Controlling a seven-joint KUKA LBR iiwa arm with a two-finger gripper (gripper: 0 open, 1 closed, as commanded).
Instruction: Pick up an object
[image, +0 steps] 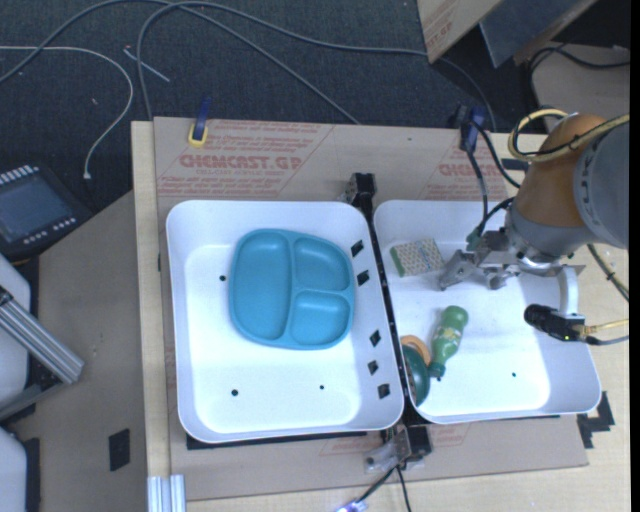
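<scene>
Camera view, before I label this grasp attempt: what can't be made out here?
- Gripper: the finger state, since the arm's own wrist covers much of it.
- Green toy: too small to identify.
- Green sponge-like pad: its texture is too small to read.
- Teal and orange item: lies against the right bin's wall, shape unclear.

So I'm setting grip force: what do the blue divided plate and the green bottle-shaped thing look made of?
The blue divided plate looks like moulded plastic: one even colour, soft sheen, rounded compartment ridges. The green bottle-shaped thing also looks plastic or rubbery, smooth with a slight gloss; too small to tell which.
</scene>
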